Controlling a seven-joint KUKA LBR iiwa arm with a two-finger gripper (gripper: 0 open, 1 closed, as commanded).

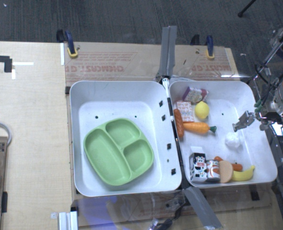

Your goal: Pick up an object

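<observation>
Toys crowd the right bin (256,99): carrot (197,127), lemon (202,110), banana (242,174). The fingers (241,122) hover apart, empty, above a white lump (233,140), probably lining up a grasp.

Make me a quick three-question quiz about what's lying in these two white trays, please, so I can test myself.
1. True or false: the green divided plate lies in the left bin.
2. Which toy lies right beside the lemon in the right bin? A) carrot B) banana C) milk carton
3. Fill in: the pincer hovers over the ____ bin, near the small white object.

Key: 1 true; 2 A; 3 right.
</observation>
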